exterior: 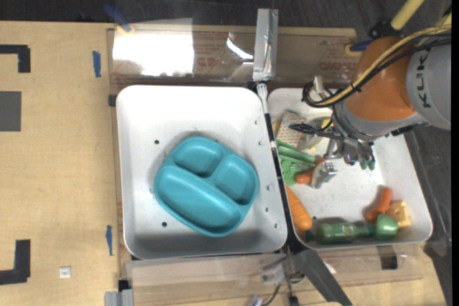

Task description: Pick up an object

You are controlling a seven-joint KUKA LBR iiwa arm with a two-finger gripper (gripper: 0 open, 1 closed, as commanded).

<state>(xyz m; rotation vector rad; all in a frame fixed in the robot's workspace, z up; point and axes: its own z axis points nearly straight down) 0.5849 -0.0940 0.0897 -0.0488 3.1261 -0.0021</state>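
Observation:
The right bin [416, 175] holds several toy foods. Green bean-like pieces [290, 154] lie at its left side, with a small orange-red piece [305, 179] just below them. An orange carrot [299, 211] lies along the left wall. Along the front lie a dark green bottle [344, 230] and a green round piece [387, 226], with a second carrot [379, 203] and a yellow piece [399, 213] close by. My gripper [325, 172] is low in this bin, just right of the orange-red piece. Nothing can be seen held in it.
The left bin [136, 118] carries a teal divided plate [206, 184]. A printed packet [290, 129] lies at the right bin's back left. The arm's orange band [380, 82] and its cables hang over the bin's back. A metal divider [265, 46] stands behind the bins.

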